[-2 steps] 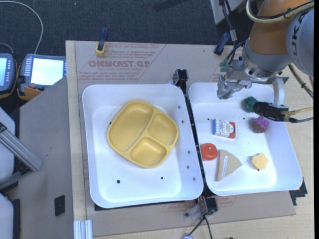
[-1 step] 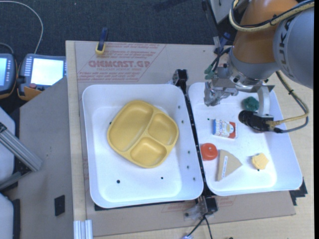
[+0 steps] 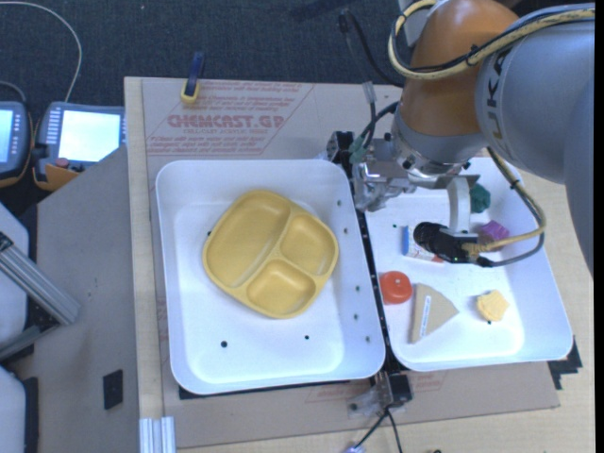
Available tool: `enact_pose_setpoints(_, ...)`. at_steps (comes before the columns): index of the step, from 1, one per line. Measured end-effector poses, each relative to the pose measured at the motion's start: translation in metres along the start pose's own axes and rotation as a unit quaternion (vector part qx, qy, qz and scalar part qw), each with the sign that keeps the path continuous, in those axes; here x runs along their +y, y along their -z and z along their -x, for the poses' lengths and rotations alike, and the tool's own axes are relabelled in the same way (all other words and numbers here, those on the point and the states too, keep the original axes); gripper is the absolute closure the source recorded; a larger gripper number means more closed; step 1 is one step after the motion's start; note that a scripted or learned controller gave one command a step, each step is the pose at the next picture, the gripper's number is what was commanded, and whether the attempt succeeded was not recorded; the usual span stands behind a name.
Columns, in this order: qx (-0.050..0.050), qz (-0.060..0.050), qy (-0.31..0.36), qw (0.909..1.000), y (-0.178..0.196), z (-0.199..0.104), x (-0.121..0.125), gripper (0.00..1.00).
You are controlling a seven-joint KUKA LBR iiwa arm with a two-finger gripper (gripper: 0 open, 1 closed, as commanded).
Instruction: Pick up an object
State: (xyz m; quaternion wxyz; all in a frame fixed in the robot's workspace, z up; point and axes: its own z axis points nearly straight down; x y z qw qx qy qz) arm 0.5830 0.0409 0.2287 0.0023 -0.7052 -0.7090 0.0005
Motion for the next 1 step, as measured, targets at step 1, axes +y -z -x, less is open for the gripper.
enact_pose_setpoints(1,0.0,0.0,0.001,1.0,0.0085,-0.051,-0.0199,1.0)
